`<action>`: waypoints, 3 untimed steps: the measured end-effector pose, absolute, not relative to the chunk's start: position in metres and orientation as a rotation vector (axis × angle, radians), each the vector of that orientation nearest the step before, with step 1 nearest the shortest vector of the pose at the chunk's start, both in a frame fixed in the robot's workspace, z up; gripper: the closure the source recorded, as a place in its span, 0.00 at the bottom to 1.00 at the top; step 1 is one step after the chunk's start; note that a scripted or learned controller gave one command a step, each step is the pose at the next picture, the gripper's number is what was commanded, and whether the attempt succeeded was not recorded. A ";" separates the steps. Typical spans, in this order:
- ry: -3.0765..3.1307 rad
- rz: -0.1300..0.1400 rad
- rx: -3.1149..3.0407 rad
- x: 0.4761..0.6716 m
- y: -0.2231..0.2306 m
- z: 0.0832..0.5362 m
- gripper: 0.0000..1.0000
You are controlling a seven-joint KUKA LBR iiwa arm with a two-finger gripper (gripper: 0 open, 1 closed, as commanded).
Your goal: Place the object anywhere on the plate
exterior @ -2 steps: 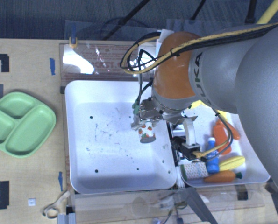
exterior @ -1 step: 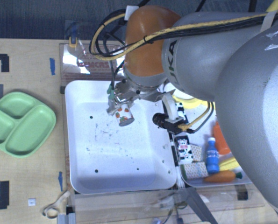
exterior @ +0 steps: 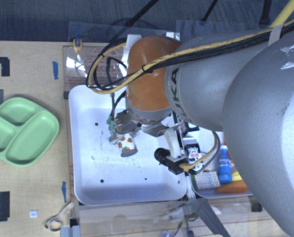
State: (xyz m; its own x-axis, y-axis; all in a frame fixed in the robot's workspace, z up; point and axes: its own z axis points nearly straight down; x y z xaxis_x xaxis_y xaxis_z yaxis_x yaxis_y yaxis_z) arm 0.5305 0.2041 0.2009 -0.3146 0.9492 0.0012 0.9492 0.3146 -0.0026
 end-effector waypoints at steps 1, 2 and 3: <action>-2.525 -0.006 -1.870 0.567 0.214 0.096 1.00; -2.426 -0.025 -2.010 0.609 0.219 0.093 1.00; -2.348 -0.026 -2.096 0.534 0.213 0.094 1.00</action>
State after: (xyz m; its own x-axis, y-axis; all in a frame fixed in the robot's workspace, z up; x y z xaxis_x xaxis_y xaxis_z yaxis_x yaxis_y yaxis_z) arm 0.5336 0.2129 0.0943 -0.1133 0.9935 0.0064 0.9934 0.1131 0.0164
